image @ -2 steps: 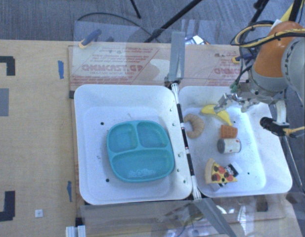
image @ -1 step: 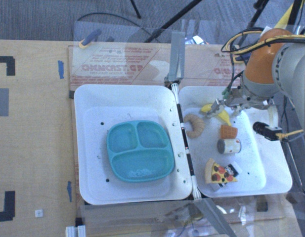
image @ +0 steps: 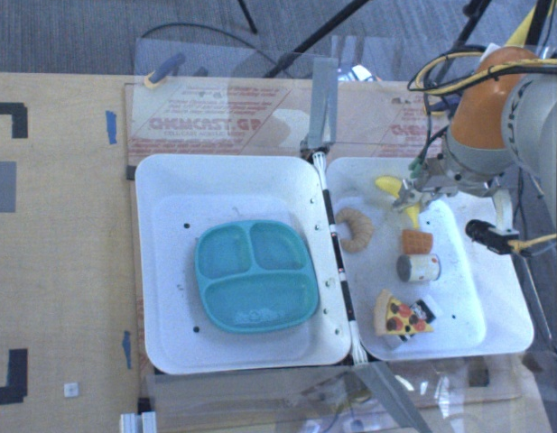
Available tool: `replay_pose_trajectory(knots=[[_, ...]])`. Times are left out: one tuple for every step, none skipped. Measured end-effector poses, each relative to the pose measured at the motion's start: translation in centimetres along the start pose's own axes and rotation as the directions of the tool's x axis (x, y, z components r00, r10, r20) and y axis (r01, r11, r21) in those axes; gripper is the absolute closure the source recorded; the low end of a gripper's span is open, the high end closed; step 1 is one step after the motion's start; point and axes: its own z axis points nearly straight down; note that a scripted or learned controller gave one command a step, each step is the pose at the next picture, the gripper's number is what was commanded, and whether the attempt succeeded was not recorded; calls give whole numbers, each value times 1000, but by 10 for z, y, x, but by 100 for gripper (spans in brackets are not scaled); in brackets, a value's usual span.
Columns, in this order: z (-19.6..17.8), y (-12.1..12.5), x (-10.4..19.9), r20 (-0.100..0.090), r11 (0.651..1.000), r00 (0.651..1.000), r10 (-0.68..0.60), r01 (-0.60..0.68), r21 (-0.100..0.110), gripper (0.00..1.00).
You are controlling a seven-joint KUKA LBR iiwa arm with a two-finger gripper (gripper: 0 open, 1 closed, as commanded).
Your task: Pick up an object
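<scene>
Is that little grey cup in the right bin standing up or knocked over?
Knocked over. The cup lies on its side on the right bin's floor, its round end facing left, just below the orange block.

Grey carpet floor [image: 97,16] beyond the tan bench [image: 57,269] — black stand legs [image: 350,12] crossing it.

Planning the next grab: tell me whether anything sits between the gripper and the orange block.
Nothing visible does. The gripper hangs at the yellow banana, and bare bin floor lies between it and the orange block just below.
</scene>
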Motion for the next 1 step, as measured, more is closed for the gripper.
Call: replay_pose_trajectory(knots=[[-99, -12, 86, 1, 999, 999, 46, -46, -4, 100]])
